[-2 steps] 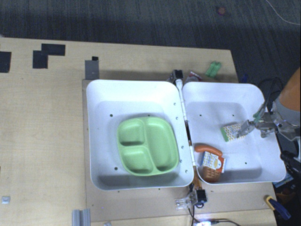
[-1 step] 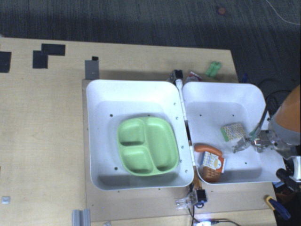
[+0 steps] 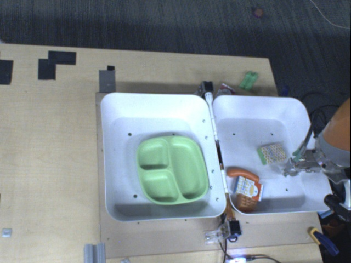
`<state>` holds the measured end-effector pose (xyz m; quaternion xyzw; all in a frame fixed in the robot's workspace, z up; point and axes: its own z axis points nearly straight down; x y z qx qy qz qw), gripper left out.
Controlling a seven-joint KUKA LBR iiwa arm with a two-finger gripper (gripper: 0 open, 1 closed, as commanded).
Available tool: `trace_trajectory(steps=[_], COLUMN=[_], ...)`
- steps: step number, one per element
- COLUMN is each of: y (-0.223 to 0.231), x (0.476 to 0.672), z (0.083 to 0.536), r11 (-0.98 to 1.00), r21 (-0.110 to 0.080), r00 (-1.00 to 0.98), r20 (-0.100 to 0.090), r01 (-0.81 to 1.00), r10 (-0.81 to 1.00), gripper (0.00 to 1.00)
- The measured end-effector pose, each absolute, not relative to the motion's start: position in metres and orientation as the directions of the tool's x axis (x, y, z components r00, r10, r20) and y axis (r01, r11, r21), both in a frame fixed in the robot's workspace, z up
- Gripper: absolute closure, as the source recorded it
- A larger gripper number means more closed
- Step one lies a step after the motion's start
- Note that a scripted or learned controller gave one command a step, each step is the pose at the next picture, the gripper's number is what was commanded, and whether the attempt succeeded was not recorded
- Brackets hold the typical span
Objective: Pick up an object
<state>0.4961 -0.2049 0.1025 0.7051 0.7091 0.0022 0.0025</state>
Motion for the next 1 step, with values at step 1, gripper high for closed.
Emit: trace_trajectory(steps=[1], y=[-0.2048], x=[0.496], z=[0.1023], r11=[0.005], r21=[0.006], r00=[-0.005], r20=[0.0], r01=[1.0], r10=[1.0], gripper=[0.0])
